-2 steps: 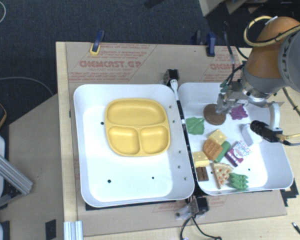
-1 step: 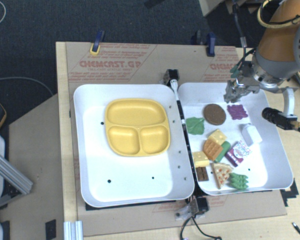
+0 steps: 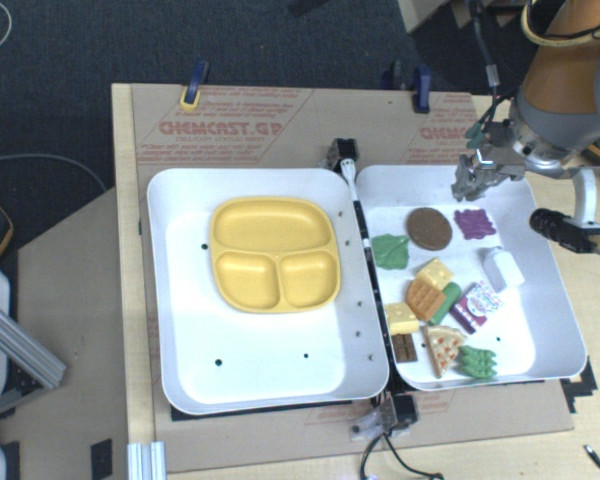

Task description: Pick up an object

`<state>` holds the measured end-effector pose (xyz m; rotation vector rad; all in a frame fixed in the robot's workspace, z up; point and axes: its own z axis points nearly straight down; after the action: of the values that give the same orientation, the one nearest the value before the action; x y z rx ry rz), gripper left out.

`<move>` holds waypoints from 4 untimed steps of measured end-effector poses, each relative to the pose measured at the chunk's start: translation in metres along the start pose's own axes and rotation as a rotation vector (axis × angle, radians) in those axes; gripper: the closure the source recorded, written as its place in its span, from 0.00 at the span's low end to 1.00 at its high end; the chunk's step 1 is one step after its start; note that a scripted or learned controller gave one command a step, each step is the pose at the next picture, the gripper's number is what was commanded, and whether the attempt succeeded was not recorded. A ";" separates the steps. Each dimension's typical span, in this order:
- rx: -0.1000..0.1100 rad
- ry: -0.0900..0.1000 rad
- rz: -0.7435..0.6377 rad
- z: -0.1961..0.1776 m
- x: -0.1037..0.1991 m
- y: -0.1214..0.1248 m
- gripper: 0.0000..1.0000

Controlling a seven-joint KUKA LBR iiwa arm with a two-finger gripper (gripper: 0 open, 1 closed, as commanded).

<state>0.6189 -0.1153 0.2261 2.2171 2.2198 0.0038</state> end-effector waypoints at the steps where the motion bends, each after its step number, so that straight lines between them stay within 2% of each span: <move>1: 0.010 0.004 -0.001 0.007 0.035 -0.048 1.00; 2: 0.010 0.004 -0.001 0.007 0.077 -0.094 1.00; 3: 0.010 0.003 0.000 0.010 0.091 -0.116 1.00; 4: 0.008 0.003 0.002 0.008 0.090 -0.117 1.00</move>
<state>0.5021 -0.0258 0.2169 2.2246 2.2231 -0.0018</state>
